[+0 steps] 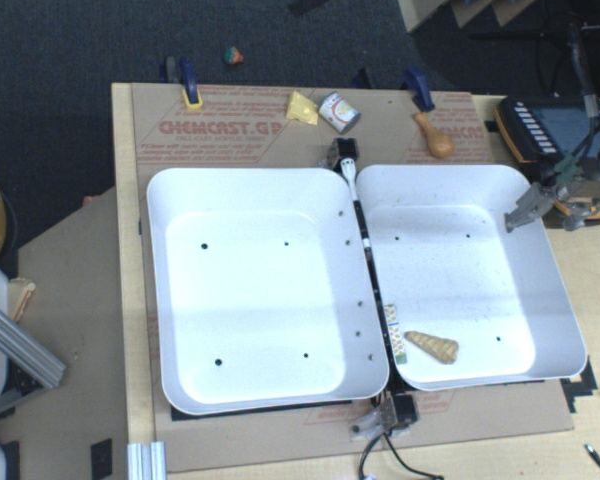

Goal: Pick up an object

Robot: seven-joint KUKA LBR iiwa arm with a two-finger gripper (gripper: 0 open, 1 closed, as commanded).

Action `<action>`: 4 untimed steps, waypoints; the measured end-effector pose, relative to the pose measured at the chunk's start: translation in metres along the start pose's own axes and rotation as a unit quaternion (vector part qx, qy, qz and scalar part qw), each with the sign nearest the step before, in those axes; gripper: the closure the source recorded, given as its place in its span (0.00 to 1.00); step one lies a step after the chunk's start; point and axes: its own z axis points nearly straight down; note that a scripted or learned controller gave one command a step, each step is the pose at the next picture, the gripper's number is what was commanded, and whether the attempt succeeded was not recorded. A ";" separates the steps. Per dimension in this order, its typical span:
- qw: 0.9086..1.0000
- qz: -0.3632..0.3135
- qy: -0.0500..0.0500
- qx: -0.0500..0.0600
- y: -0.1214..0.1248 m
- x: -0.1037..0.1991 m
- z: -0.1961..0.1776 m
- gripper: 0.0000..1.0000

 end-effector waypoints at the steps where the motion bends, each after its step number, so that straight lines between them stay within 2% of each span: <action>1: 1.000 -0.001 -0.001 -0.002 0.001 0.000 -0.011 1.00; 2: 1.000 -0.002 0.001 0.001 0.045 0.064 0.052 1.00; 3: 1.000 -0.003 -0.002 -0.012 0.121 0.099 -0.129 1.00; 4: 1.000 0.001 0.001 0.006 0.070 0.104 -0.017 1.00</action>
